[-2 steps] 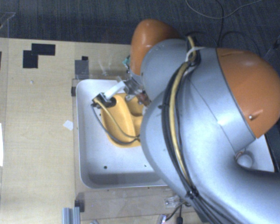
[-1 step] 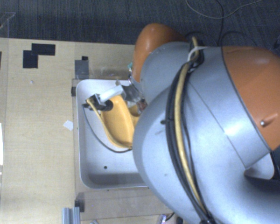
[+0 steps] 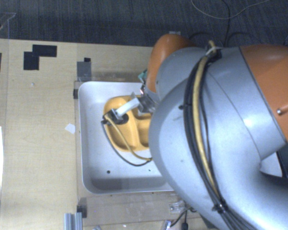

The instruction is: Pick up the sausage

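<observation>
The grey arm [image 3: 221,128] looms over the left white bin [image 3: 93,128], its wrist low inside; reaching seems under way. Jaw state and sausage's whereabouts: cannot tell.

Arm [image 3: 230,138]: smooth grey casing, satin sheen with soft highlights; looks like painted metal or hard plastic, cannot tell which. Orange band [image 3: 273,80]: same smooth finish, slightly glossy. Black cable [image 3: 201,143] along the casing: rubbery, matt. White bin [image 3: 93,143]: smooth plastic-looking walls, faint gloss. Yellow-orange part [image 3: 127,131] inside the bin: smooth, glossy plastic look. Bench [image 3: 33,143]: pale wood-like board, matt. Floor [image 3: 86,8] beyond: dark, ribbed textile texture, matt.
</observation>
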`<state>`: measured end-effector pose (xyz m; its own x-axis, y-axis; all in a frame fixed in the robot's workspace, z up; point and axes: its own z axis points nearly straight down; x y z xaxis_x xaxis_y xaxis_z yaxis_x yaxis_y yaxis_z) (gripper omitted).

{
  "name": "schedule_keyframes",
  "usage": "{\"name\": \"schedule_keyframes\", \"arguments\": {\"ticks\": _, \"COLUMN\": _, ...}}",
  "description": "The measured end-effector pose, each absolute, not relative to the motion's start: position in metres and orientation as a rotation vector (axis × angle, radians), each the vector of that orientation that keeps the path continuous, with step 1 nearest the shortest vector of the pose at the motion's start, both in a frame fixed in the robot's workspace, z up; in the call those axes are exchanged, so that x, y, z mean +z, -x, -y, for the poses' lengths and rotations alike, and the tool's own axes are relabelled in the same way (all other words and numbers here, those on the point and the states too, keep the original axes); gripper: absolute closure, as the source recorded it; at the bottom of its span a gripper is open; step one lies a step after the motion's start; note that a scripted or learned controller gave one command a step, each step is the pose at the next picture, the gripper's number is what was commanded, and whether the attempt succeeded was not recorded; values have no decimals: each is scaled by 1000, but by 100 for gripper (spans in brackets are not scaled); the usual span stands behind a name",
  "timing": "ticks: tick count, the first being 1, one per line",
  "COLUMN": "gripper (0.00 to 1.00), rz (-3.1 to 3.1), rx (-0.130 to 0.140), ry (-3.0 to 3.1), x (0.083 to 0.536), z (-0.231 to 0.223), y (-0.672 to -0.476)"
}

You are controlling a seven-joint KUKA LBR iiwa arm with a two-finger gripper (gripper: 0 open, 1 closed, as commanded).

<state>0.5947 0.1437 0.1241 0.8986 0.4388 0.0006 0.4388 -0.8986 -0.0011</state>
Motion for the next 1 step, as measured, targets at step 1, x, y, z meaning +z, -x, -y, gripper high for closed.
{"name": "schedule_keyframes", "arguments": {"ticks": 1, "gripper": 0, "rz": 750, "rx": -7, "ry": 3050, "x": 187, "z": -77, "y": -656}}
